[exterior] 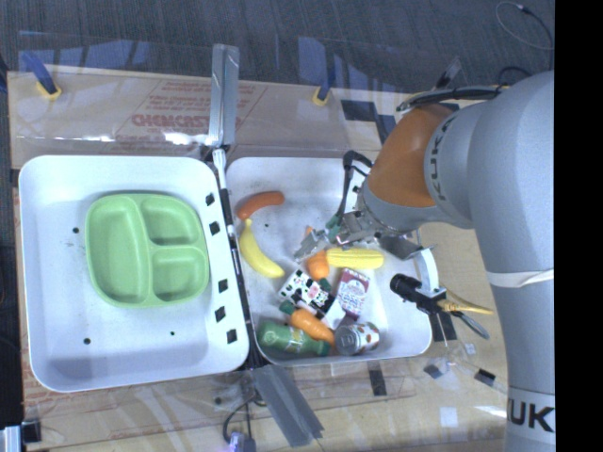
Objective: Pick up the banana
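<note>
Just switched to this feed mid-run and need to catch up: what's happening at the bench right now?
The grey arm reaches in from the right over the right bin, its gripper down among the cluttered items near the bin's middle. The banana lies untouched by the bin's left wall, below a sausage and apart from the gripper. A yellow corn-like piece, a carrot, a can and a green bottle sit nearby. The left bin holds a green divided plate.
</note>
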`<state>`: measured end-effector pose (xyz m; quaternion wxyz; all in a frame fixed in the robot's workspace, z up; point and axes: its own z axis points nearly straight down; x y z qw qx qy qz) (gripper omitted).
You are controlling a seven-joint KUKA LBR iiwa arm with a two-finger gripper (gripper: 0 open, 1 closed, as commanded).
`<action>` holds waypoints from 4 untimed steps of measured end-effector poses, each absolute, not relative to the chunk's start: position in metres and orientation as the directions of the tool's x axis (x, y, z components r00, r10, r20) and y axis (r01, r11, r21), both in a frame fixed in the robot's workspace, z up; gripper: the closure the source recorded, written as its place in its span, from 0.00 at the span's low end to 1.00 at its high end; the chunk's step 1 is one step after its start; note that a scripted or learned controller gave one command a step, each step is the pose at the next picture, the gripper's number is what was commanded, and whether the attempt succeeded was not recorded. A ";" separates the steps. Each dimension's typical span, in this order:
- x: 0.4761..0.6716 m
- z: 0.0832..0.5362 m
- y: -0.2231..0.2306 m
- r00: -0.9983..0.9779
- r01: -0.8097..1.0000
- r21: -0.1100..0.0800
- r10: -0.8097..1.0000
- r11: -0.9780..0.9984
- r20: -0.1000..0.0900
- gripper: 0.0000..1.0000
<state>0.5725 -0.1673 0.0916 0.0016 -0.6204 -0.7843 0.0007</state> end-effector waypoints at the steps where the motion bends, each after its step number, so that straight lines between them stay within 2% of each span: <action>1: 0.539 0.122 -0.211 -0.255 0.967 -0.003 0.967 0.255 0.003 0.00; 2: 0.540 0.132 -0.211 -0.259 0.966 -0.003 0.966 0.259 0.002 1.00; 3: 0.540 0.132 -0.211 -0.259 0.966 -0.004 0.966 0.259 0.002 0.00; 4: 0.499 0.149 -0.210 -0.252 0.968 -0.002 0.968 0.252 0.001 0.00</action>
